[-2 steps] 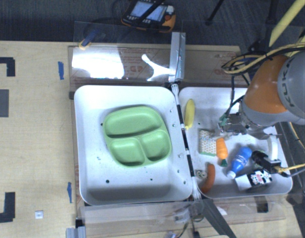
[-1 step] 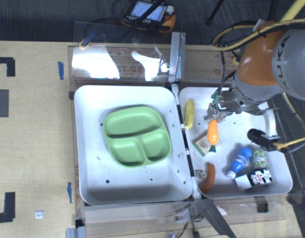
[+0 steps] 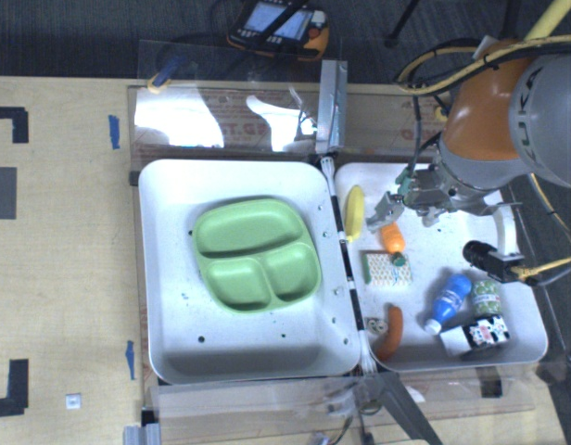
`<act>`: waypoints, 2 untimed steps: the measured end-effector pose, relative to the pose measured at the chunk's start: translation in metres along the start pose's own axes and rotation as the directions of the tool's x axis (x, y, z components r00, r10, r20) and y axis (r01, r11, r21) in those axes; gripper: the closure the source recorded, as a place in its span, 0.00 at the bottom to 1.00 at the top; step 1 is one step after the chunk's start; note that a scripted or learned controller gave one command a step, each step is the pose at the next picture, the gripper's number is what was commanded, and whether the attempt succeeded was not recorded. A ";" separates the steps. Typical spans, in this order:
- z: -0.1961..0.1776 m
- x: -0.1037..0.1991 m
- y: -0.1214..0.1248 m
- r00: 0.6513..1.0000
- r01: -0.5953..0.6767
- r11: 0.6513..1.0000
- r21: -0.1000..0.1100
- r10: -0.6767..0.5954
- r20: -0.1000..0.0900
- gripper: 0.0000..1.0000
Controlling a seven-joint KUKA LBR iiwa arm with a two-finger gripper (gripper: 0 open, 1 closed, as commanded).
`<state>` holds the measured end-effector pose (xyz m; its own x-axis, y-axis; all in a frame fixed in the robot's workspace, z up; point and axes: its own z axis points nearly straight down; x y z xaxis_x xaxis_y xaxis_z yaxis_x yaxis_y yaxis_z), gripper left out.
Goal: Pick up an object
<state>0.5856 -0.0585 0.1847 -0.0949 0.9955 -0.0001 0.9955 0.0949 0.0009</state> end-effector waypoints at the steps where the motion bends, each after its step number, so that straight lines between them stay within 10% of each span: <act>1: 0.000 -0.012 -0.013 0.994 0.113 0.994 0.002 -0.113 -0.001 0.00; 2: 0.099 -0.043 0.024 0.998 0.067 0.998 -0.003 -0.067 0.002 0.00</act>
<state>0.6137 -0.0989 0.0860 -0.1615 0.9869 -0.0018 0.9869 0.1615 0.0043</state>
